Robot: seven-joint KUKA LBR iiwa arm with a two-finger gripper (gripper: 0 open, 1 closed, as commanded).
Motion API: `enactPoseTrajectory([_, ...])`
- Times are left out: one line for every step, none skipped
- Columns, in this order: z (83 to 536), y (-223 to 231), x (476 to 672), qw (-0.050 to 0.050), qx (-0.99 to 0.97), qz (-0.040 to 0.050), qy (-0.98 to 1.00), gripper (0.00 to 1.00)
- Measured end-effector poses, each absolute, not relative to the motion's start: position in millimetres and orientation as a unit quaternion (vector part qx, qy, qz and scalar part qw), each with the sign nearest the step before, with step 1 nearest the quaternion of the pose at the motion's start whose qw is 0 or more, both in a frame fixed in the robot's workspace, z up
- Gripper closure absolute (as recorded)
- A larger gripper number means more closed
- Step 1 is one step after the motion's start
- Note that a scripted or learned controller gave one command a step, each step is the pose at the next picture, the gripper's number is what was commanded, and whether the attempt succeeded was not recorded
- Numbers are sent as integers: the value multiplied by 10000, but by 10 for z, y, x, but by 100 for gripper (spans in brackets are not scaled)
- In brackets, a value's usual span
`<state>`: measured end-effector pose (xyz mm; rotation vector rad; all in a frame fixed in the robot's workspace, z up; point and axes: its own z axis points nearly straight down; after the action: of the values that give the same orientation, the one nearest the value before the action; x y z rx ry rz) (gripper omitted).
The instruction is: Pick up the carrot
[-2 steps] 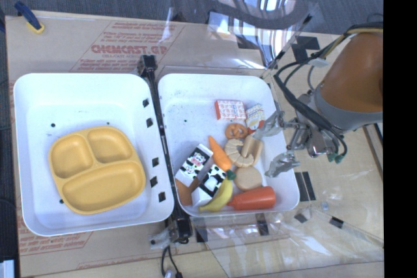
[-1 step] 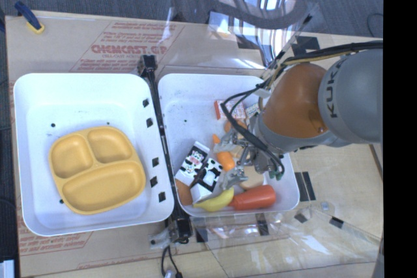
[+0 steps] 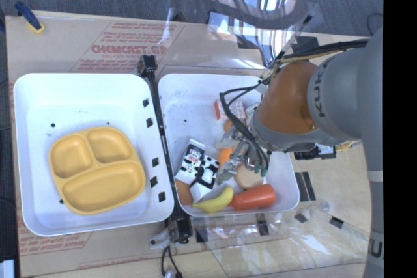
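In the right bin (image 3: 189,91), an orange piece that looks like the carrot (image 3: 225,154) lies near the middle, partly hidden by the gripper. My gripper (image 3: 240,161) hangs low over the bin's front right part, right beside that orange piece and touching or nearly touching it. The grey arm and its orange band (image 3: 287,104) cover the bin's right side. Whether the carrot is held cannot be told.
A yellow banana (image 3: 215,200), a long red vegetable (image 3: 255,196), a round tan item (image 3: 246,177), a black-and-white carton (image 3: 199,165) and another orange item (image 3: 184,192) crowd the right bin's front. The left bin (image 3: 39,94) holds a yellow divided plate (image 3: 98,169).
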<state>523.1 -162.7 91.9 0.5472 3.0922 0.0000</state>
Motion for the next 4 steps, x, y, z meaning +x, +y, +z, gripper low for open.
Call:
enactPoseTrajectory([1005, -1605, 5243, -3, 1698, 0, 9855, 100])
enactPoseTrajectory([1957, -697, 5716, 53, 1331, 14, 9911, 100])
enactPoseTrajectory([1912, -726, 5684, 0, 1355, -2, 9908, 0])
enactPoseTrajectory([1182, -1024, 5645, 127, 835, 0, 9964, 0])
